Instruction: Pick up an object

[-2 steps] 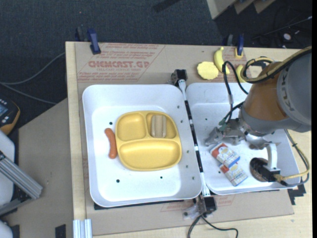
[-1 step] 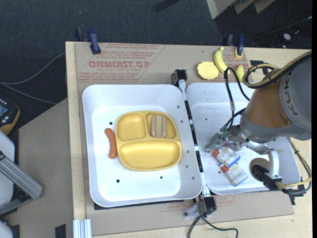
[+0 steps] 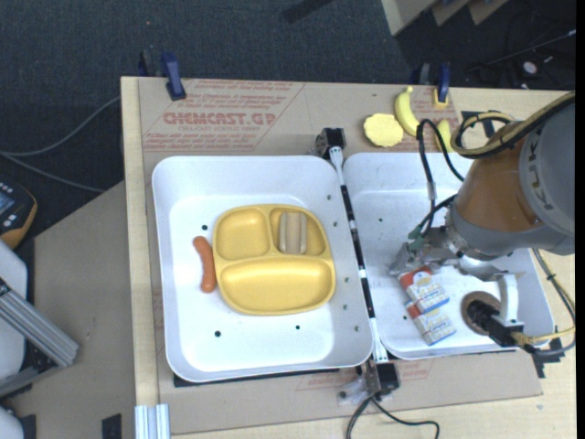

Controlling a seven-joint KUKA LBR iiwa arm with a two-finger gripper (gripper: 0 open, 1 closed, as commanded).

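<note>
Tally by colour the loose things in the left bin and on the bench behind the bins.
Yellow: 3 (divided plate, banana, lumpy round piece)
Orange: 1 (sausage, beside the plate)
Tan: 1 (tan piece in the plate's upper right compartment)
Total: 5

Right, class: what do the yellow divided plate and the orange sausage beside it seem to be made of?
The divided plate looks like moulded plastic: uniform yellow, smooth, soft sheen, rounded compartment walls. The sausage is probably toy plastic or rubber: even orange colour, slight gloss; the view leaves open which.
</note>
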